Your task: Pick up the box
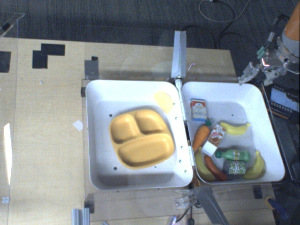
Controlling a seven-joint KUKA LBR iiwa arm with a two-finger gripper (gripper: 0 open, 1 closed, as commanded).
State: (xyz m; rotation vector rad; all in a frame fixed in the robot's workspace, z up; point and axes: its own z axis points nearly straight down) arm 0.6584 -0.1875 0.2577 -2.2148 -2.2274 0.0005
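Gripper: up at the far right corner, the gripper (255, 74) hangs over the rim of the right bin (267, 108), fingers spread wide with nothing between them.

Arm: grey wrist with the orange band above it, coming in from the right, well back from the goods.

Box: the small red-and-white box (198, 110) lies flat in the far left part of the right bin, close to the divider wall, apart from the gripper.

Neighbours: just nearer the camera sits a carrot (201, 136), touching a little bottle with a white cap (213, 140); a banana (235, 127) lies to the right; more fruit and a green bottle (233, 154) crowd the near end.

Left bin: a yellow divided tray (140, 137) takes up the middle of the left bin (96, 125).

Risk, wall: the box is close to the divider, so I judge a finger could strike the rim on the way down.

Risk, flat lie: the box lies low on the floor; fingers may slide over the top and close on air.

Risk, clutter: come down too near the camera and the carrot tip gets nudged or grabbed instead.
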